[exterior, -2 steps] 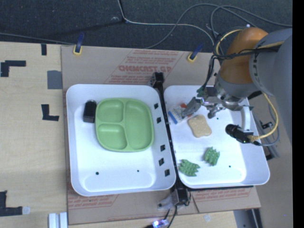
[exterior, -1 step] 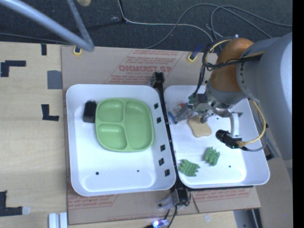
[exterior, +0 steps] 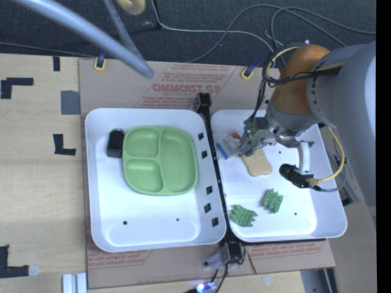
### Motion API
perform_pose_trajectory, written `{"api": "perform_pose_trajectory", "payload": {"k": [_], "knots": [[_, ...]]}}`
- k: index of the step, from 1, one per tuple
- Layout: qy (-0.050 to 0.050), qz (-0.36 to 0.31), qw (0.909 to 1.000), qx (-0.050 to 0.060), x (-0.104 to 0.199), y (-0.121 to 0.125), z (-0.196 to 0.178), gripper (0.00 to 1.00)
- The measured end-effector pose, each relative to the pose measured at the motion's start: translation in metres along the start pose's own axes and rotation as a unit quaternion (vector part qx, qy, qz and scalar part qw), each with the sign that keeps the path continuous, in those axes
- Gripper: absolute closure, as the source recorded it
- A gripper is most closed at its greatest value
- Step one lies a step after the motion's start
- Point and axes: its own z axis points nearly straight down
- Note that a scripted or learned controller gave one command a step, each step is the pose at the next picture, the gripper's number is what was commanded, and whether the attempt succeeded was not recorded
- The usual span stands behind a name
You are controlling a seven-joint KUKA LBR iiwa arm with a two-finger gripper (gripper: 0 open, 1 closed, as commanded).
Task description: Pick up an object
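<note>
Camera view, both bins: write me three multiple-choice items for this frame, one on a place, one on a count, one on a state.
1. Where does the green divided plate lie?
A. in the left bin
B. in the right bin
C. on the cardboard behind the bins

2. How many small green toys lie in the right bin?
A. none
B. two
C. five

3. How does the gripper stand to the tan slice?
A. low over the slice's far end, slice flat on the bin floor
B. lifted high with the slice hanging from it
C. parked over the left bin

Key: 1 A, the plate sits on the left bin's floor beside a black block. 2 B, two spiky green pieces lie near the front. 3 A, the slice rests on the floor under the gripper.
</note>
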Motion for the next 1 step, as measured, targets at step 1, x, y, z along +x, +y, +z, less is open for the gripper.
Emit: {"api": "perform_pose_trajectory", "payload": {"k": [1], "knots": [[0.000, 0.002, 1.0000, -0.003, -0.0046, -0.0078, -0.0511, 1.00]]}}
